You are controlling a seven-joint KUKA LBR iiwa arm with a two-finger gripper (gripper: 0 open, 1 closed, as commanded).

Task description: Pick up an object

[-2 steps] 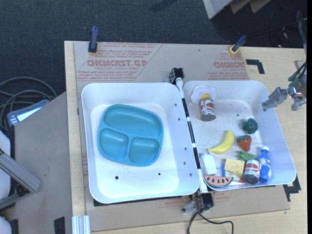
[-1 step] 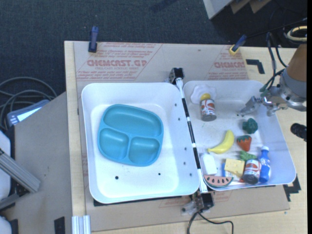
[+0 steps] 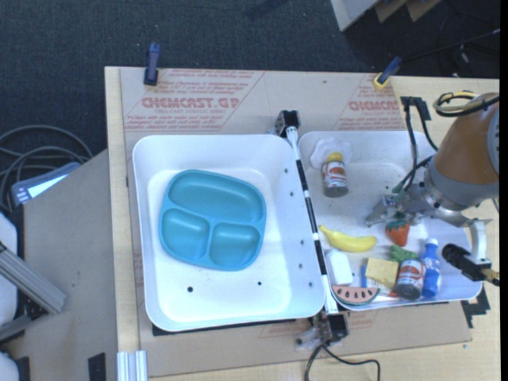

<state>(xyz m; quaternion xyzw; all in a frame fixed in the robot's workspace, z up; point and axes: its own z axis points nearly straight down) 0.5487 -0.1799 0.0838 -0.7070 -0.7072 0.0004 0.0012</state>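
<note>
The right bin (image 3: 365, 153) holds several small items. A small jar with a red and yellow label (image 3: 335, 175) stands near its far left. Along the front of the bin lie a yellow banana (image 3: 348, 241), an orange-red carrot-like piece (image 3: 398, 232), a green piece (image 3: 402, 252), a blue bottle (image 3: 431, 267), a small can (image 3: 409, 281), a yellow block (image 3: 381, 272), a white block (image 3: 340, 267) and a watermelon slice (image 3: 355, 294). My gripper (image 3: 394, 209) hangs low in the right bin, just above and behind the carrot-like piece.
The left bin (image 3: 151, 165) holds a blue divided plate (image 3: 213, 219). The grey arm with its orange band (image 3: 468, 159) covers the right bin's right side. Clamps (image 3: 287, 121) join the bins at the middle divider. Cables (image 3: 417, 125) run behind the arm.
</note>
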